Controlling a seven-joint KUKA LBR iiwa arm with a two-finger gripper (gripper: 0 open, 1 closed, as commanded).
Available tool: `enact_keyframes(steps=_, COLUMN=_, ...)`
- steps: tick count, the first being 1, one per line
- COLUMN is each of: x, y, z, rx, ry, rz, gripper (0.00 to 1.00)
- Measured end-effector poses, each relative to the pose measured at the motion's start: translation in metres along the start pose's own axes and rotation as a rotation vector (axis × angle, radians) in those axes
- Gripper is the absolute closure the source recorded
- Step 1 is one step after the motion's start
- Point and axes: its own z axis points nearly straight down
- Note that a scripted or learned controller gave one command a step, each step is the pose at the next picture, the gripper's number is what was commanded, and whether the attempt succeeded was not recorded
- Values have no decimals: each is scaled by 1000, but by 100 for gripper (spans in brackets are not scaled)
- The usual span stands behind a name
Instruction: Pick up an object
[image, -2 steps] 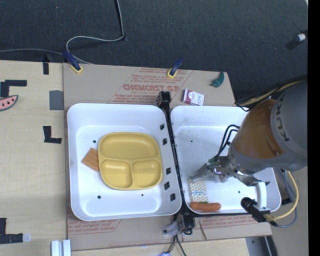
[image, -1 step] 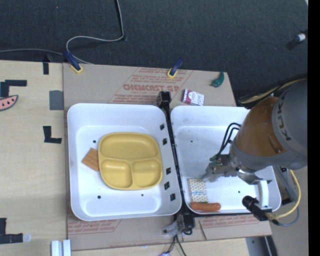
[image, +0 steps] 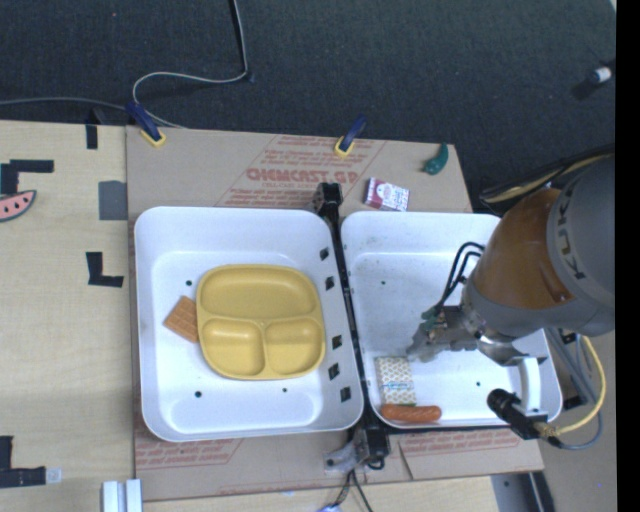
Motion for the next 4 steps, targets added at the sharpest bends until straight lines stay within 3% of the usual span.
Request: enact_keyframes(steps=4, x=4, y=1, z=-37, rx=3, ry=6, rz=-5, gripper=100)
